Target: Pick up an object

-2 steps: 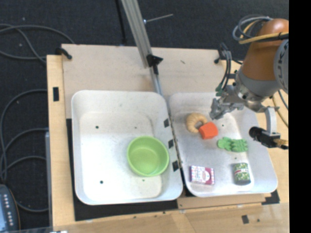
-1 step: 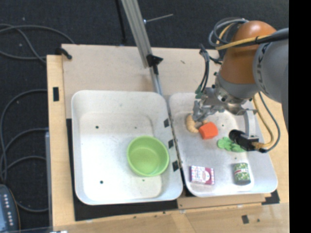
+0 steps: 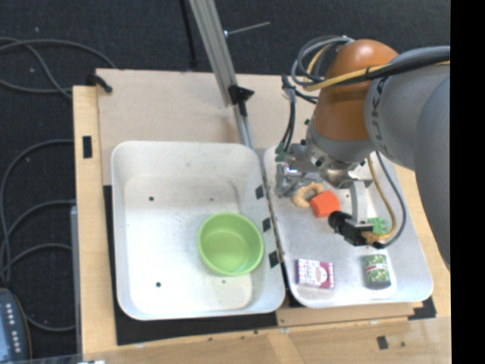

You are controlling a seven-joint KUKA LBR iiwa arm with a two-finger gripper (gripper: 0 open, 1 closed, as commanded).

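In the right bin (image 3: 409,268), my gripper (image 3: 290,180) hangs low at the bin's far left corner, close to the wall between the bins. A small tan ring-shaped object (image 3: 303,197) lies just below and right of it, touching or nearly touching the gripper. An orange block (image 3: 324,203) sits against the tan object's right side. Near the front of the bin lie a pink and purple packet (image 3: 314,273) and a green can (image 3: 377,271). The arm hides the back of the right bin.
The left bin (image 3: 151,203) holds a light green bowl (image 3: 229,244), upright near its front right corner. A slanted metal post (image 3: 220,51) rises behind the bins. Cables lie on the dark floor at left.
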